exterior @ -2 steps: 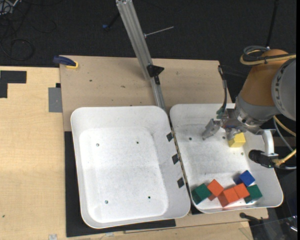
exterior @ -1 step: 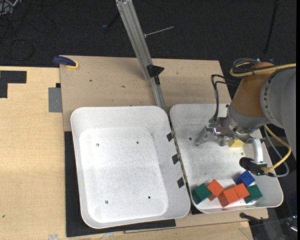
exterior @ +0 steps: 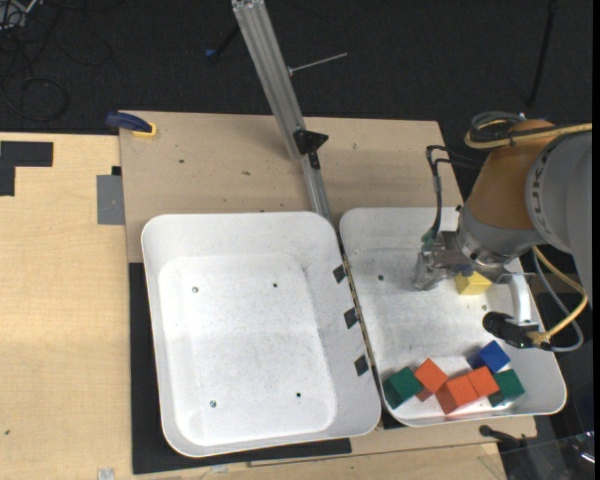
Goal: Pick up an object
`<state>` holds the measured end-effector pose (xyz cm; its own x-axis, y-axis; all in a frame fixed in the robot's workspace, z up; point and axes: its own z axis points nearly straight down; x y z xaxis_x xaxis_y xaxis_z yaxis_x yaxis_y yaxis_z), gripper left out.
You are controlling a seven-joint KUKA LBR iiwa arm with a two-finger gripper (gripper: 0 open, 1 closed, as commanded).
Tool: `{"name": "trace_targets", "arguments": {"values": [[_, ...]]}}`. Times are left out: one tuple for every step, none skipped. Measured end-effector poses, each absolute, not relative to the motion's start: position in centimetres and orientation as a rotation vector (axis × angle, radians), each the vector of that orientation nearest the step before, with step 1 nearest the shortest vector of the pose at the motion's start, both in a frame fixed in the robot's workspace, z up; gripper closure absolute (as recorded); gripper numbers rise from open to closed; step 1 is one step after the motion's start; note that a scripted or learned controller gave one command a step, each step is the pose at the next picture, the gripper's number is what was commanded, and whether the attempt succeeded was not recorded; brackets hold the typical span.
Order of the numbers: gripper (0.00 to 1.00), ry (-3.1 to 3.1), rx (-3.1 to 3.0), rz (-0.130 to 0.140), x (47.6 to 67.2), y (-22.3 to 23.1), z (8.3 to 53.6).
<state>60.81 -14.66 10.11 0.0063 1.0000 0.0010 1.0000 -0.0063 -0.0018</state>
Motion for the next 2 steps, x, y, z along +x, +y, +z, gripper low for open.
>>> {"name": "trace_targets", "arguments": {"values": [[1.00,-2.225,-2.222,-0.004,60.9,-13.8,16.0],[1.00,-2.225,-2.222,-0.003,61.7,-14.3,20.6]]}}
